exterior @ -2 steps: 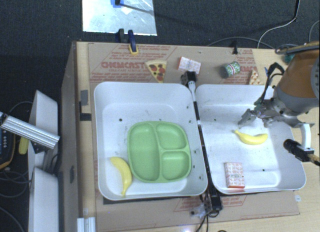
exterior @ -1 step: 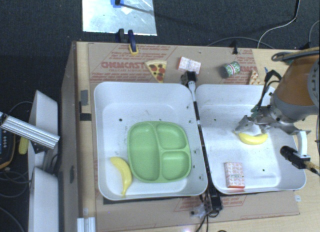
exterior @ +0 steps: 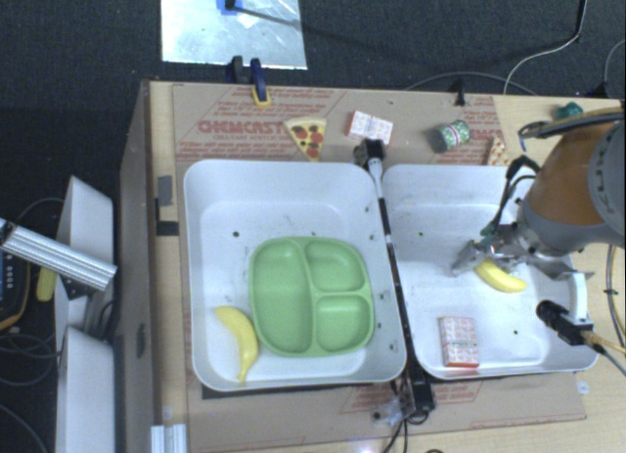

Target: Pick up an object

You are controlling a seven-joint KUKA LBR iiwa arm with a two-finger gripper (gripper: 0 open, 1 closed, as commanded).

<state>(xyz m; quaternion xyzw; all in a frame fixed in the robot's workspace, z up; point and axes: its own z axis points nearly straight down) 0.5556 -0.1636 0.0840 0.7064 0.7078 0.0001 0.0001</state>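
In the right bin [exterior: 430, 197] a small yellow banana [exterior: 503, 279] lies near the right wall. My gripper [exterior: 481, 257] is low over the banana's left end, reaching in from the right, and the wrist above hides part of the fruit. Whether the banana is in its grasp cannot be seen. A small pink and white box [exterior: 458, 340] lies near the same bin's front edge. The left bin [exterior: 210, 206] holds a green divided plate [exterior: 311, 296] and a second banana [exterior: 239, 341] at its front left.
On the cardboard behind the bins lie a toy pizza slice [exterior: 306, 136], a small white card [exterior: 371, 127] and a green can [exterior: 453, 134]. A black divider [exterior: 383, 226] runs between the bins. Cables hang over the right side.
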